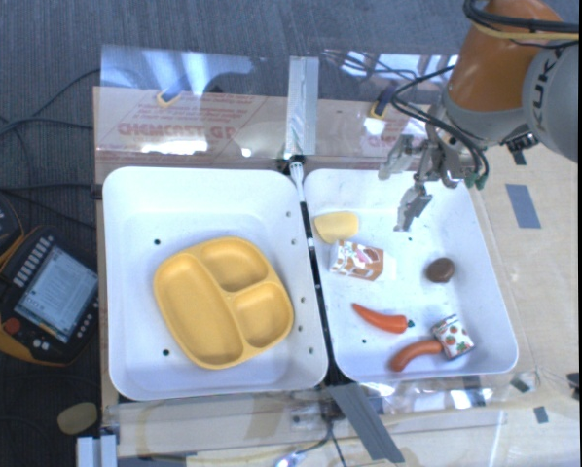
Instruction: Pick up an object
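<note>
1. far left, off the bench: a black and orange handheld control pendant with a grey screen lying on the dark floor.
2. left shallow white plastic bin: holds a yellow three-compartment plastic tray, flat, nothing in it.
3. right shallow white plastic bin: near its left wall, a pale yellow rounded soft-looking lump; just below, touching or nearly so, a small red and white printed packet.
4. further right and lower: an orange carrot-shaped toy, a reddish sausage-shaped toy touching a small white cube with red spots, and a dark brown round piece standing apart.
5. upper right: two-finger gripper hanging over the bin's bare upper part, carrying nothing; spread of the pincer impossible to tell.
6. likely easiest target: the brown round piece, light, stiff, possibly prone to rolling; best pinched across its middle, with free space all round.
</note>
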`<state>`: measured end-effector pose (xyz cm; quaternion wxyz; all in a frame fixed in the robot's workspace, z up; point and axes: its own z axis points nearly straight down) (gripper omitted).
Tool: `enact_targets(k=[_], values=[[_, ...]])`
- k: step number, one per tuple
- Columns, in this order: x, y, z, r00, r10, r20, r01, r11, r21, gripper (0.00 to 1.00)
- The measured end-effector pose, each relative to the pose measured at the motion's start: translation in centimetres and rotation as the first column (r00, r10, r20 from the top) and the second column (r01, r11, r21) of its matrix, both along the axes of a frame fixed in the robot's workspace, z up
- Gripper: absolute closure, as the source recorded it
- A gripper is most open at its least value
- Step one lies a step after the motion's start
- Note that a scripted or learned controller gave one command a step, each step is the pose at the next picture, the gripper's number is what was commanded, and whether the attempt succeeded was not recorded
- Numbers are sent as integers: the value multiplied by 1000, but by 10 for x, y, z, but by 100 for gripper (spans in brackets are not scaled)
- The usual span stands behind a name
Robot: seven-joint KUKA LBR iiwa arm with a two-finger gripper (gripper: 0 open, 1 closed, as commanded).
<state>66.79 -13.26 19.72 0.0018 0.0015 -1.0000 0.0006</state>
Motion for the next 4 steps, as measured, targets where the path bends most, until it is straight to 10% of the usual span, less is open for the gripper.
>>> enact_targets(k=[1, 2, 3, 4], values=[[-100, -16, -101, 1000, -4, 0, 4, 1000, 0, 0], [-100, -16, -95, 1000, -3, -4, 3, 1000, -2, 100], [-165, 50, -1, 994, 111, 18, -111, 993, -28, 100], [-161, 56, 1, 980, 198, 16, -197, 980, -35, 100]])
